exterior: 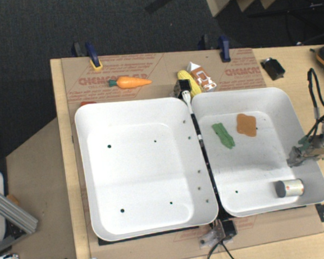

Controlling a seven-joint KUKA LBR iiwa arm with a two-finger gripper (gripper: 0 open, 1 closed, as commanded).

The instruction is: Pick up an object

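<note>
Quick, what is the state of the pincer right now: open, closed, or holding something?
Pincer: at the right bin's right edge; state cannot be told.

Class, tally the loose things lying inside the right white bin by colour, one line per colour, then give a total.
Green: 1, the flat green strip
Orange-brown: 1, the squarish orange-brown block
Grey and cream: 1, the small cylinder with a grey end and cream body
Total: 3
</note>
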